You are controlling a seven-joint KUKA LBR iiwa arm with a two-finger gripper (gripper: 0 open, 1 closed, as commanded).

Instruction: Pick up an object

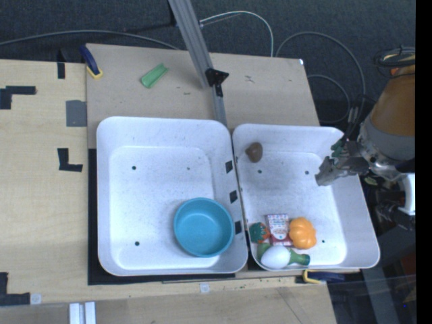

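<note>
Over the right bin [351, 201], the pincer [327, 173]: grip state impossible to tell

Pale wood bench [40, 201], marked with black tape pieces [64, 160] and 1 grey patch [75, 113]. Tan board [270, 93] lies under the far side of the 2 bins. Dark carpeted floor [81, 9] beyond the bench, thin cables [263, 22] looping across it. Grey metal pole [192, 36] slants up from the board. Light even, soft shadows.
</note>
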